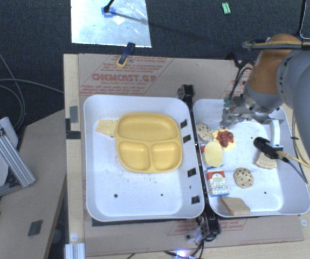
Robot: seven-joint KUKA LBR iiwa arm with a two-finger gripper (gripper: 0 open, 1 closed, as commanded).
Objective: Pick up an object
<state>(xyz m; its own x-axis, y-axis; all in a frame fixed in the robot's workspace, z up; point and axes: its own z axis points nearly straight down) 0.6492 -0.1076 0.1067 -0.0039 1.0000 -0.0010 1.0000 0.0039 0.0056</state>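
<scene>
My gripper (229,117) hangs low over the back left part of the right bin (292,198). Just in front of it lies a red piece of toy food (226,138) on a yellow patch. A round cookie (203,131) sits to the left of the gripper, by the bin's left wall. A pale yellow piece (213,154) lies in front of the red one. Farther forward are a small carton (217,181), a second cookie (243,177) and a bread slice (235,205). Another bread piece (266,161) lies on the right.
The left bin (98,193) holds a yellow divided plate (148,142) with a pale yellow slice (106,127) beside its left edge. A black divider (193,144) with clips runs between the bins. The arm (289,69) enters from the right, over the right bin's back corner.
</scene>
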